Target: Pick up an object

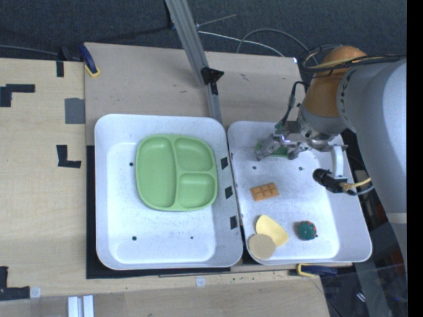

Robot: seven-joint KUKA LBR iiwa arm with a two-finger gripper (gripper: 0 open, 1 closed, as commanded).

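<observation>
My gripper (272,148) is low over the back part of the right bin (344,243), reaching in from the right under the orange-banded wrist. A small green patch (289,152) shows right against the gripper; what it is cannot be made out. In the same bin lie an orange waffle-textured square (264,191), a yellow wedge (273,229), a tan round disc (261,246) touching the wedge, and a small green ball with a red spot (305,230). These four lie apart from the gripper, toward the bin's front.
The left bin (115,236) holds a light green divided plate (177,172). A grey metal pole (192,41) slants over the bench behind the bins. A black cable end (330,180) hangs from the arm over the right bin's right side.
</observation>
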